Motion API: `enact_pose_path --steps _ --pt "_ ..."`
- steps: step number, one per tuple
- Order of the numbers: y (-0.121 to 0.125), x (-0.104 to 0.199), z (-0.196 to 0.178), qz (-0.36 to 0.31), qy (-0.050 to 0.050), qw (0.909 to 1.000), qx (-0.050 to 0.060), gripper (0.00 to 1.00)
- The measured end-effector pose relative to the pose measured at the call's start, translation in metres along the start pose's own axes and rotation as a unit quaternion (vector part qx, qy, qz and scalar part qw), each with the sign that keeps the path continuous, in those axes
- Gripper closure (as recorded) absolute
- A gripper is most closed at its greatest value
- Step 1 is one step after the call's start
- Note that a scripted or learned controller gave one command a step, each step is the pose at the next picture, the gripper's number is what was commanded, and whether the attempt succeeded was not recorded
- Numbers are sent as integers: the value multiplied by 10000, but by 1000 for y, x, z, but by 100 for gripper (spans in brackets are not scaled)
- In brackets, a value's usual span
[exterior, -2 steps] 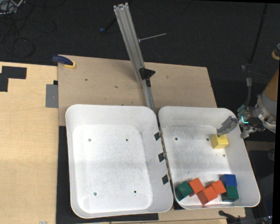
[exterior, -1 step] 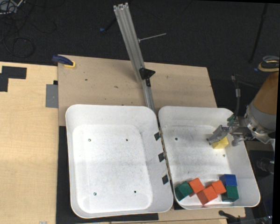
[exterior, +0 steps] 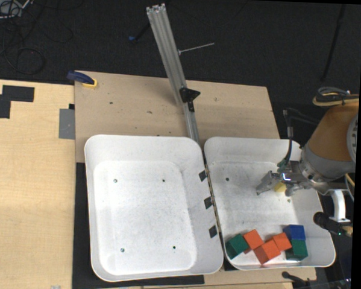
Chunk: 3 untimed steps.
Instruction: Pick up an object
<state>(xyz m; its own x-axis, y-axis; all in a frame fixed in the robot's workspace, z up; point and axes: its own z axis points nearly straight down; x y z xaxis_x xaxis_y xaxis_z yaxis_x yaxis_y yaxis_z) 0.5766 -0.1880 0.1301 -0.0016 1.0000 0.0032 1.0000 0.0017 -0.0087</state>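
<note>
Hovering mid-right of the frame, the gripper (exterior: 279,183) sits over a small yellow object (exterior: 279,187); whether it grasps it, I cannot tell. Coloured blocks (exterior: 270,243) lie below, toward the bin's (exterior: 246,151) lower edge.

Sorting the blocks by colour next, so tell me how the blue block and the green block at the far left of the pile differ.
The blue block is blue and lies at the pile's right end, nearer the bin's right rim; the green block is green and lies at the left end, nearer the divide between the bins. Both are small cubes of similar size in the right bin.

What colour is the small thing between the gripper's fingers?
Yellow, between the gripper fingers, in the camera view.
</note>
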Motion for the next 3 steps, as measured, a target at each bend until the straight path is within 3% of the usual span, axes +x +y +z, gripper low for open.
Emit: enact_pose_path --steps 1,2,3 --pt "1 0 39 11 -11 10000 -38 0" --pt "1 0 29 31 -6 10000 -37 100" --pt "8 -6 -29 6 -19 10000 -53 100"
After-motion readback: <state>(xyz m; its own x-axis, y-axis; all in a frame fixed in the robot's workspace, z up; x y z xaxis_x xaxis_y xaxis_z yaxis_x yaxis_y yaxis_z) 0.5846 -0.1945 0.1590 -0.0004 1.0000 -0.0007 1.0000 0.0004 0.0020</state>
